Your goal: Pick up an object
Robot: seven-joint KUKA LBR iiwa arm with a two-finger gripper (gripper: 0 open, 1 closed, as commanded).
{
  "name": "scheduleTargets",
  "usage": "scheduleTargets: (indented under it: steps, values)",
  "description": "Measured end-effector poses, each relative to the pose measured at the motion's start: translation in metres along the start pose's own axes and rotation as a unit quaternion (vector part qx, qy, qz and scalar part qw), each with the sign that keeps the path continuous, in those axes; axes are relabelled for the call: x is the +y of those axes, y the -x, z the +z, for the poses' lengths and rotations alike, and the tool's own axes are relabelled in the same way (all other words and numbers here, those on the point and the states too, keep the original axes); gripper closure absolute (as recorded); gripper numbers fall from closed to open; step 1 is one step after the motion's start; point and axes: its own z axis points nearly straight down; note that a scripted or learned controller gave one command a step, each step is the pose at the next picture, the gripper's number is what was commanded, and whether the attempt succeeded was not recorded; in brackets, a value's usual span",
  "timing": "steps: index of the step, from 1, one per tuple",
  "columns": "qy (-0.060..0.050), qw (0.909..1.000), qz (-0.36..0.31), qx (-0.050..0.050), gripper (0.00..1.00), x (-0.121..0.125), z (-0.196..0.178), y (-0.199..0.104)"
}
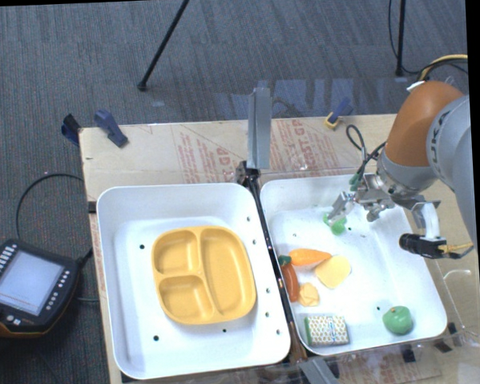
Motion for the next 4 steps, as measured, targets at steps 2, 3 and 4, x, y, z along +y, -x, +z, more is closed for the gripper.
scheduleTargets:
  steps: [2, 3, 4]
  values:
    - [0.001, 0.9986, 0.052, -0.001, 0.0, 0.001, 0.009, -0.036]
    - [-0.001, 0.9998, -0.021, 0.0, 0.0, -0.066, 0.011, -0.093]
    - [-0.001, 0.9987, -0.051, -0.001, 0.0, -0.126, 0.012, -0.1]
